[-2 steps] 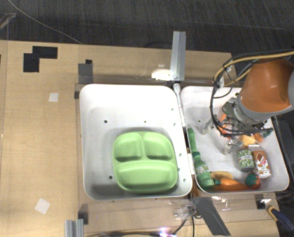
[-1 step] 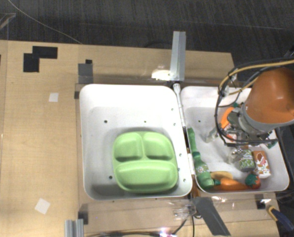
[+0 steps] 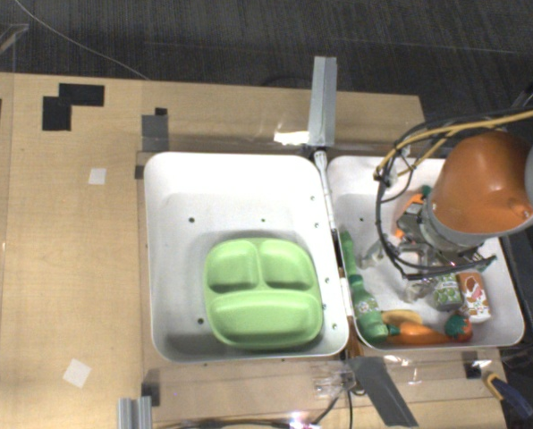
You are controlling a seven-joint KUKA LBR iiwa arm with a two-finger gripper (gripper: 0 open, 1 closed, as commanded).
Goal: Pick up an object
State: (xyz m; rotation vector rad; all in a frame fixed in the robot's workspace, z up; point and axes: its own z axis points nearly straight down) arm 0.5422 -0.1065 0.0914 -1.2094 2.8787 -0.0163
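Observation:
The arm's orange band [image 3: 479, 184] hangs over the right bin [image 3: 356, 190], and the gripper [image 3: 435, 271] below it is low among the objects, largely hidden by the wrist and cables. A small green packet [image 3: 446, 294] lies just under it. Beside that packet stands a red and white carton [image 3: 475, 298]. Along the bin's front wall lie an orange carrot [image 3: 420, 333], a yellow piece [image 3: 401, 316] and a green bottle [image 3: 364, 302] against the left wall.
The left bin [image 3: 173, 195] holds a green compartment tray [image 3: 263, 291] at its front. A grey metal post [image 3: 323, 101] rises behind the divider between the bins. Black and yellow cables [image 3: 405, 150] loop at the arm's left.

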